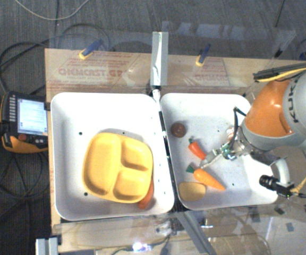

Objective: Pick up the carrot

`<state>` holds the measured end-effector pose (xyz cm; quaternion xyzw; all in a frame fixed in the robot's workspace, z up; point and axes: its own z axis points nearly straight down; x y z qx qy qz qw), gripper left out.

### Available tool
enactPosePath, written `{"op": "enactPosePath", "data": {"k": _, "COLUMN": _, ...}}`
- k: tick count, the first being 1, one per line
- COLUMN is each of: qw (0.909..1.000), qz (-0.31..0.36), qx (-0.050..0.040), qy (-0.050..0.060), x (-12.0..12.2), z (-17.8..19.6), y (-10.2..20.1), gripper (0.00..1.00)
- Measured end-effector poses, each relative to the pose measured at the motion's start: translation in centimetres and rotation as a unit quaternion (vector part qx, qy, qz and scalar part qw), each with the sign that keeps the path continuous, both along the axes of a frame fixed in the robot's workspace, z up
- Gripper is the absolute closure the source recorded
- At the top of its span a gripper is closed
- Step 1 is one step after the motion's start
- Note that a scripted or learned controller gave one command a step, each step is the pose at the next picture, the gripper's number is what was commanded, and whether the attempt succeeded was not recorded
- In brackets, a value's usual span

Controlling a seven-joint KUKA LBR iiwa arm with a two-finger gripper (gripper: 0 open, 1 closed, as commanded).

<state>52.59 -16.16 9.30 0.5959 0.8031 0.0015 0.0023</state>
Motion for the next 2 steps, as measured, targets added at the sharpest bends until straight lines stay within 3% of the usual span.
{"op": "enactPosePath", "data": {"k": 1, "qw": 0.9907, "qz": 0.136, "qx": -0.0052, "qy": -0.007, "x": -3.2, "z": -0.2, "y": 3.1, "gripper": 0.00}}
{"op": "enactPosePath", "data": {"k": 2, "qw": 0.9906, "qz": 0.137, "qx": -0.0030, "qy": -0.008, "x": -3.0, "z": 0.8, "y": 3.3, "gripper": 1.00}}
